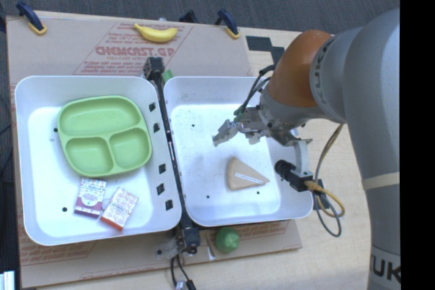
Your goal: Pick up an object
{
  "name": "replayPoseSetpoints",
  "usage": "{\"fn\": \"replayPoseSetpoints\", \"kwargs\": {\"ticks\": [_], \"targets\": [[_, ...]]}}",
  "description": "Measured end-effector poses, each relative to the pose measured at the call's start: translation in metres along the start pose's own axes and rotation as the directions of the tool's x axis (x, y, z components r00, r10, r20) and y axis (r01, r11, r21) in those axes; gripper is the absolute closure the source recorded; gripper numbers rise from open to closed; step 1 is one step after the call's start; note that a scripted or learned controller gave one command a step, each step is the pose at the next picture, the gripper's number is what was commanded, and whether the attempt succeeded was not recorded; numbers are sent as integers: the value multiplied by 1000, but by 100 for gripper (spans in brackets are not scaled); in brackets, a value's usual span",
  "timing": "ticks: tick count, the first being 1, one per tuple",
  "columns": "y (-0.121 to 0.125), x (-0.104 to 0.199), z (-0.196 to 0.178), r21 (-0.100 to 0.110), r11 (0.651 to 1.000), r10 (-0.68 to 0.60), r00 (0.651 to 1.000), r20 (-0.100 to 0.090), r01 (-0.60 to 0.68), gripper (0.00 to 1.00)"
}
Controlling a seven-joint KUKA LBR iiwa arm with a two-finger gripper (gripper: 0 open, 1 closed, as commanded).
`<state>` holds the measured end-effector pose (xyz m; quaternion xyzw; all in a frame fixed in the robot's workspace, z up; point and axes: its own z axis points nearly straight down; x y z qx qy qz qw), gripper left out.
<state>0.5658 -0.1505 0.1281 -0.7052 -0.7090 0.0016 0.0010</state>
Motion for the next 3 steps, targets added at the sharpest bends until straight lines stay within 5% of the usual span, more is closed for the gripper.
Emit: {"fn": "replayPoseSetpoints", "kwargs": {"ticks": [1, 3], "targets": [[56, -61, 37, -1, 1000, 3, 1000, -1, -3, 0], [56, -61, 36, -2, 1000, 2, 1000, -1, -2, 0]]}}
